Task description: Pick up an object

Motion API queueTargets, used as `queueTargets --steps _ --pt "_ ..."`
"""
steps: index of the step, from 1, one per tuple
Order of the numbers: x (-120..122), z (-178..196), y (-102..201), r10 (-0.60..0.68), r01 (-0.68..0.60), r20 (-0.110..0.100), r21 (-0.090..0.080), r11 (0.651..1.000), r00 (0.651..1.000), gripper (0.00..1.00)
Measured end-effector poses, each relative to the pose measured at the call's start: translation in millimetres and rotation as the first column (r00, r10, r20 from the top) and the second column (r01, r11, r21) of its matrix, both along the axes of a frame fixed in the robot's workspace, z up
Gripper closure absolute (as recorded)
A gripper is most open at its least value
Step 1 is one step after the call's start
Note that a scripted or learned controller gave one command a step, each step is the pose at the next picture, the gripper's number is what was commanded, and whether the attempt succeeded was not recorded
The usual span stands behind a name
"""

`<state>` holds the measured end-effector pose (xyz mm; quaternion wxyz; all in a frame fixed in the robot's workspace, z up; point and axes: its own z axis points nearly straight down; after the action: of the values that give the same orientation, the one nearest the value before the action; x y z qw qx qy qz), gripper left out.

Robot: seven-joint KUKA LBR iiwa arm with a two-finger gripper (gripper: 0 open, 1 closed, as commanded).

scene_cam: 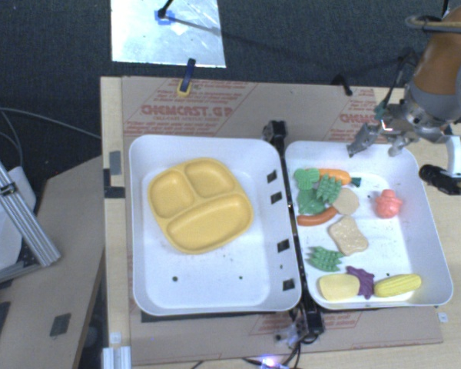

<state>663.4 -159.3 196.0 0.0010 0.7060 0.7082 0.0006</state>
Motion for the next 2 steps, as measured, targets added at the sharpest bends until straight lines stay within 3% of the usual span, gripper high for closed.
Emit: queueTargets --steps 1,2 --pt "-9.3 -115.9 0.4 0.0 0.0 -0.009 0.005 1.0 1.0 0.0" --pt "0.4 -114.9 0.2 0.004 -0.004 -0.026 0.002 1.0 1.0 0.0"
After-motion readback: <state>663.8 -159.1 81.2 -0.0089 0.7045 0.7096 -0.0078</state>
